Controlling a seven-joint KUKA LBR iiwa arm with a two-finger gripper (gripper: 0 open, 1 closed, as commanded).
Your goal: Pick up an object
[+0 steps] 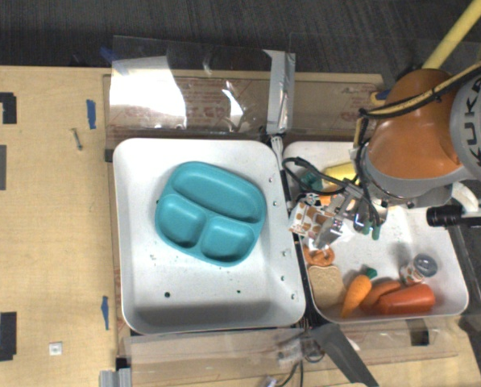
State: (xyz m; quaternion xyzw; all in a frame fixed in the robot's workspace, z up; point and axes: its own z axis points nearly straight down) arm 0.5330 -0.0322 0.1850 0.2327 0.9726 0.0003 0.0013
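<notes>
Camera view shows two white bins side by side on the bench. The left bin [135, 297] holds a teal divided tray [210, 211], lying flat near its middle. The right bin [449, 301] is crowded along its near edge: a carrot [355, 292] lies against a red pepper [404, 297], a tan slice of bread [325, 282] sits just left of the carrot, and a small grey-capped object [422, 266] rests above the pepper. A yellow thing [339, 173] peeks out near the far wall, partly hidden by the arm.

The arm [417, 139] reaches in from the right, its orange band over the right bin and its wrist angled down toward the bin's left side. The gripper [330, 228] hangs low by the divider between the bins, just above the bread, amid cables and a patterned item [307, 216]. Whether it is spread or closed, or grasping anything, I cannot tell.
</notes>
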